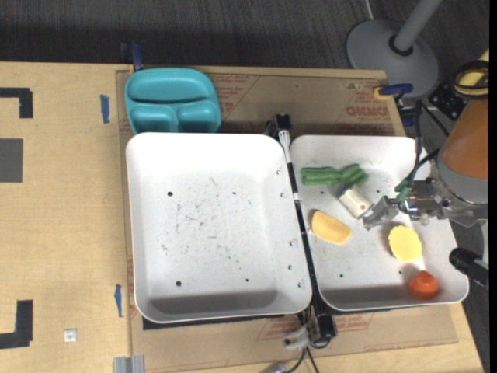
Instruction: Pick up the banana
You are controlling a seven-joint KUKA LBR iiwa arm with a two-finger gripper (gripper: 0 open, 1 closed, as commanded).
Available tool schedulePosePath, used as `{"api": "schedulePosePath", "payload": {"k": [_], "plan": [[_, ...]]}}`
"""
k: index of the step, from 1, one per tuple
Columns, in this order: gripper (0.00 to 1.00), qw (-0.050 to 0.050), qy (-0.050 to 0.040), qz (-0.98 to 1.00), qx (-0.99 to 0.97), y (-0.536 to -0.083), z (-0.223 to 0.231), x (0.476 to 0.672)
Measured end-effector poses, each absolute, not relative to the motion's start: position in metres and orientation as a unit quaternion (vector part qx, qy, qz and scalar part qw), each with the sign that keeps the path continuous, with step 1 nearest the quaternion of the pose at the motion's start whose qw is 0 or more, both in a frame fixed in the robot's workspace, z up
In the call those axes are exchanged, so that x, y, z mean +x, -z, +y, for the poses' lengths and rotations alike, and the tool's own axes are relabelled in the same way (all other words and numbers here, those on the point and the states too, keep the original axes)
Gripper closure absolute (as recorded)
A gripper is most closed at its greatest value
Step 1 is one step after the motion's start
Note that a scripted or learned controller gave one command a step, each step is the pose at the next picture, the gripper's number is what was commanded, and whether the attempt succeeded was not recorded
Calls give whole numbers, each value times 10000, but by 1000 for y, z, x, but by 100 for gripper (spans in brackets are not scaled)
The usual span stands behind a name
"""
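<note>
orange ball [423,284]: nearest the front rim of the right bin [365,300], in its front right corner
banana [405,243]: yellow, lies flat on the right bin floor just behind the orange ball, apart from it by a small gap; not held
yellow wedge [330,228]: mid floor of the right bin, left of the banana, well clear of it
gripper [388,206]: just behind and left of the banana, low over the right bin floor; can't tell if the claw is wide or narrow, metal parts blur together
white cylinder [356,201]: just left of the gripper, w/ a yellowish end
green toy [332,176]: behind the white cylinder, touching or nearly so
left bin [210,301]: beside the right bin, rims meeting
teal tray [172,99]: behind the left bin, on the bench
risk: gripper sits off the banana toward the cylinder, so a close here prob catches nothing or nudges the cylinder; banana is flat and smooth, may slip out; ball close by could get bumped
</note>
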State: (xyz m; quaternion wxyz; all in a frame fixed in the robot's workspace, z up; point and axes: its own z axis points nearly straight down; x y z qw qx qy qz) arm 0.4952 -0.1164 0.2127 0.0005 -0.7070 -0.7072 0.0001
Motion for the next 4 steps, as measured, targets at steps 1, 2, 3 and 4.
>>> {"api": "schedulePosePath", "payload": {"k": [1,2,3,4], "plan": [[0,7,0,-7803,-6254,-106,-169,479],[0,-3,1,-8327,-5537,-86,-149,489],[0,-27,9,-9035,-4286,-86,-110,481],[0,-5,5,-8573,-5148,-185,3,511]]}}
